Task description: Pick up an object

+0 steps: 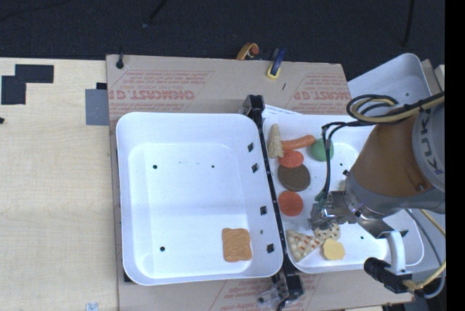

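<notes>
My gripper (325,219) hangs low in the right bin (330,264), just above a small crumbly cracker piece (330,232); the arm covers most of it. Around it lie a pizza slice (301,244), a yellow round piece (333,250), a red disc (290,203), a brown cookie (294,176), an orange carrot (297,142), a green ball (319,150) and a pale corn-like piece (275,142). A tan square cracker (236,244) lies in the left bin (138,193) near its front right corner.
The two bins meet at a black clamped divider (265,182). The grey and orange arm (396,164) covers the right bin's right half, with black and yellow cables (367,110) looping above it. Cardboard (189,84) lies under the bins.
</notes>
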